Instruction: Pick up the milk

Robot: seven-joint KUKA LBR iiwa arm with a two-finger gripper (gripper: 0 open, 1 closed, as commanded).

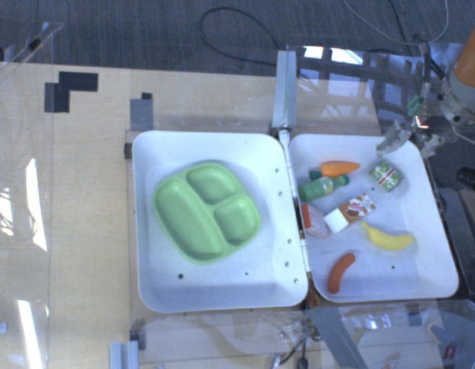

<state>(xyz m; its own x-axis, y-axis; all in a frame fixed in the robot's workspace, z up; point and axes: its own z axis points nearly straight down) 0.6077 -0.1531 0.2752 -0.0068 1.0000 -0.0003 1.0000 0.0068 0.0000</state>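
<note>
The milk [351,211] is a small red-and-white carton with a white end, lying on its side in the middle of the right bin [441,271]. My gripper [413,141] hangs over that bin's far right corner, up and to the right of the milk and well apart from it. Its fingers are spread open with nothing between them. The arm with its orange band [470,56] comes in from the upper right.
Around the milk lie a carrot [339,167], a green bottle [323,186], a green-and-red box [386,177], a banana [389,239], a sausage [340,272] and a pink packet [315,222]. The left bin [153,279] holds a green divided plate [207,211].
</note>
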